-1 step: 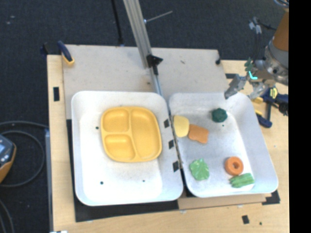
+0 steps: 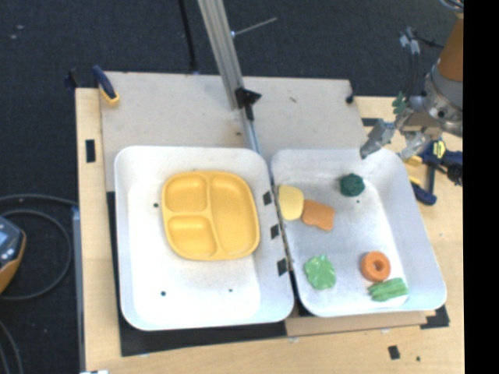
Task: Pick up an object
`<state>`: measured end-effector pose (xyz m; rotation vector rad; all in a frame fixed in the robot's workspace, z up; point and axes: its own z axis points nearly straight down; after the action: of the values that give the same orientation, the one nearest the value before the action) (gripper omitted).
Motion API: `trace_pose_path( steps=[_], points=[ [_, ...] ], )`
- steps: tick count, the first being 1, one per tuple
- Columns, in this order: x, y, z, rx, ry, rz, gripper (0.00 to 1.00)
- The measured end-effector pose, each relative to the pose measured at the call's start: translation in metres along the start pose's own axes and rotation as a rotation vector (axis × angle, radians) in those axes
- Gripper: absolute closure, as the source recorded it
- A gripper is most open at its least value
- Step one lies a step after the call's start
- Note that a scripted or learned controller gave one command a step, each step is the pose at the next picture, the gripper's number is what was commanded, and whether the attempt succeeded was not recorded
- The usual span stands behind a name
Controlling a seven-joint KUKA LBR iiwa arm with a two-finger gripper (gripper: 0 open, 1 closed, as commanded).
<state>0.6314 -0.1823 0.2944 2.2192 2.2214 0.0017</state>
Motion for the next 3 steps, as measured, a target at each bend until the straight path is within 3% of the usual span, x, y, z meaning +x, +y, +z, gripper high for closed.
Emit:
trace_pose_path(
  steps=[3],
  points=[
    [0.012, 0.014, 0.164, 0.004, 0.0, -0.004, 0.0]
  ],
)
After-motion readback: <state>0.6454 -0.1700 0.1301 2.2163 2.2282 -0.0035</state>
